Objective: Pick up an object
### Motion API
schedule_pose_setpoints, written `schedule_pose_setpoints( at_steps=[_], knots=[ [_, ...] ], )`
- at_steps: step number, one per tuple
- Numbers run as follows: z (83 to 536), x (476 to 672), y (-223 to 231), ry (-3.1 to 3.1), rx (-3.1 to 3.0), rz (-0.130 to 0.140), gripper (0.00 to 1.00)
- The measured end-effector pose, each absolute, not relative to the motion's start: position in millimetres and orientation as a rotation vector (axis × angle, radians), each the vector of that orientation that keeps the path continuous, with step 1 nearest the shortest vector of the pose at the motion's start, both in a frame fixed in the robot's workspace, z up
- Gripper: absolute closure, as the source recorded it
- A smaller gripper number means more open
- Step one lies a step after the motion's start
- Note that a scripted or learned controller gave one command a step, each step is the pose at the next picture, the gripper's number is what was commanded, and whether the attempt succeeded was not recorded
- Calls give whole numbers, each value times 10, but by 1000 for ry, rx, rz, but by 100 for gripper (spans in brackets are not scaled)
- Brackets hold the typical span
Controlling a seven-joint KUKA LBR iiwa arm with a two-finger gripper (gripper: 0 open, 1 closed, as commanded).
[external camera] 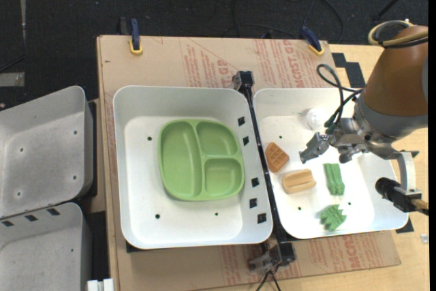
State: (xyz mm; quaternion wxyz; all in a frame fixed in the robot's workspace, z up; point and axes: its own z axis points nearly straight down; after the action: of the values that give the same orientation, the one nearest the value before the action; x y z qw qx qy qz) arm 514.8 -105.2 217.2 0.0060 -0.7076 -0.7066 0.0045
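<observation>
In the right bin (381,218) lie a brown waffle piece (276,156), a tan bread roll (298,181), a long green bean pod (334,178) and a leafy green piece (332,217). A small white object (313,119) sits near the bin's far side. My gripper (329,152) hovers over the middle of this bin, just above the far end of the bean pod and right of the waffle. Its two dark fingers stand apart, open, with nothing between them.
The left bin (136,119) holds a green divided plate (201,160). A black divider (257,146) runs between the two bins. The arm's orange band (402,71) and grey wrist (388,120) hang over the right bin's right side. Grey trays (41,146) lie off the bench at left.
</observation>
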Motion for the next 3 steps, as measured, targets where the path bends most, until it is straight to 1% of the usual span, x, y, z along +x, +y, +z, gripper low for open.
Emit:
schedule_pose_setpoints(
  at_steps=[1,2,3],
  knots=[
    [2241,5174,-1050,-2222,-2219,1,0],
    [1672,5253,-1095,-2219,-2222,1,0],
    [1217,5321,-1131,-2219,-2222,2,0]
  ],
)
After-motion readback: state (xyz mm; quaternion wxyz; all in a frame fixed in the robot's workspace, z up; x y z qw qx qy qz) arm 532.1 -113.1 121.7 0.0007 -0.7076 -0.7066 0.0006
